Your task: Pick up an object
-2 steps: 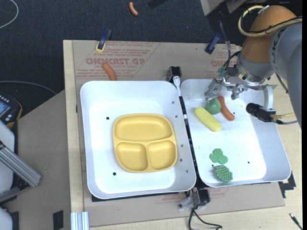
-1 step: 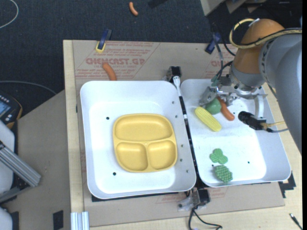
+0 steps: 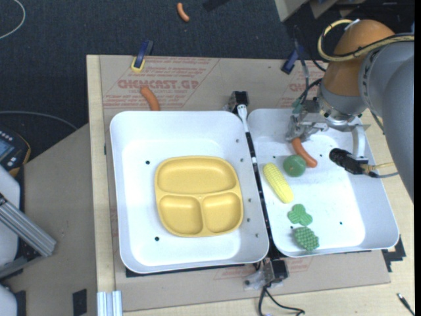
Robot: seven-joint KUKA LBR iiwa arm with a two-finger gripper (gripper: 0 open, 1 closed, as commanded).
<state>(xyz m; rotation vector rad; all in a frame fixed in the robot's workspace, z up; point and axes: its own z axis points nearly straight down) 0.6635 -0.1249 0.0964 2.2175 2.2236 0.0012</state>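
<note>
The right bin [image 3: 342,226] holds an orange sausage [image 3: 305,155], a green ball [image 3: 294,166], a yellow corn cob [image 3: 278,182] and two green broccoli pieces [image 3: 302,228]. My gripper [image 3: 301,130] hangs at the bin's far end, just above the sausage's upper tip, which lies close beneath it. The sausage rests on the bin floor and touches the green ball. The corn lies a little to the left, near the wall between the bins.
A yellow divided plate [image 3: 197,195] sits in the left bin [image 3: 131,143]. Another orange sausage [image 3: 150,98] lies on the cardboard behind that bin, and a third [image 3: 183,12] on the dark floor. Clamps [image 3: 140,56] grip the cardboard's far edge.
</note>
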